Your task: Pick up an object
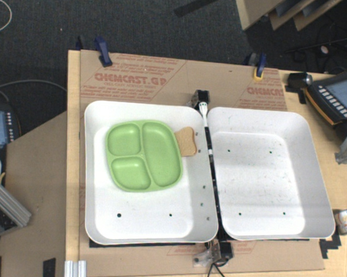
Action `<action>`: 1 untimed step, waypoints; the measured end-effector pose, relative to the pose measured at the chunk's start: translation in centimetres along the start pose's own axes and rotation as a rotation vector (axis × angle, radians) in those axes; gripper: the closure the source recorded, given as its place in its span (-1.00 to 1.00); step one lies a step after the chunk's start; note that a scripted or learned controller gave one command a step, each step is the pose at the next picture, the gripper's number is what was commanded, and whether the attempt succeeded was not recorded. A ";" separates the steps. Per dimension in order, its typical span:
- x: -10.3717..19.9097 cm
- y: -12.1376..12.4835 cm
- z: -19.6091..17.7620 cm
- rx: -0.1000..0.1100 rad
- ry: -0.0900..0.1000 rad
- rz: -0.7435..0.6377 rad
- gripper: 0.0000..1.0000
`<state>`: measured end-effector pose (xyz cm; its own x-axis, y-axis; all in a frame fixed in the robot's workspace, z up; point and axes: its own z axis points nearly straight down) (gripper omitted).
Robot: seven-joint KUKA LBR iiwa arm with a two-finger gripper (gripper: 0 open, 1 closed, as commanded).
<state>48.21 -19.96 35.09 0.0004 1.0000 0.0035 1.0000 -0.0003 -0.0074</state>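
Lying in the left shallow white bin [98, 218], toward its twelve o'clock side, a green three-compartment plastic plate [143, 156] touches a tan bread-shaped piece [187, 141] at its two o'clock. The gripper's state cannot be told.

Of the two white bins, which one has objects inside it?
The left bin: it holds a green divided plate and a tan, toast-like piece touching the plate's right edge.

I see a light green divided plate [143, 156], a tan piece [187, 141] beside it, and white bins [96, 159], the right one [312, 173] speckled dark.
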 end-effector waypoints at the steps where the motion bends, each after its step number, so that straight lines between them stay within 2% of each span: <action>1: -1.5 2.6 -9.4 -0.020 -0.010 -0.002 1.00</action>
<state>50.90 -21.54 44.50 -0.0013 1.0000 -0.0067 0.9999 0.0013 0.0128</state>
